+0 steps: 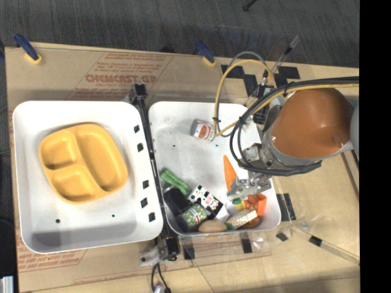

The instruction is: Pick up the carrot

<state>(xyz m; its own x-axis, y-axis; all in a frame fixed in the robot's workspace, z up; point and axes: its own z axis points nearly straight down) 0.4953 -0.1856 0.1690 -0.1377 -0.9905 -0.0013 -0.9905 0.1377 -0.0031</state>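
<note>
The carrot (pixel 229 170) is a slim orange cone lying in the right bin (pixel 183 118), near the right side, tip pointing to the far wall. My gripper (pixel 247 190) hangs under the orange-banded wrist, just right of and slightly nearer than the carrot's thick end, low over the bin's front right corner. The wrist and cables cover much of it. I see nothing clearly held in it.
Toy foods crowd the bin's front: a green piece (pixel 174 180), a black-and-white carton (pixel 206 199), a brown potato-like piece (pixel 212 226), an orange piece (pixel 260 204). A small can (pixel 201 129) lies at the back. The left bin holds a yellow divided plate (pixel 82 162).
</note>
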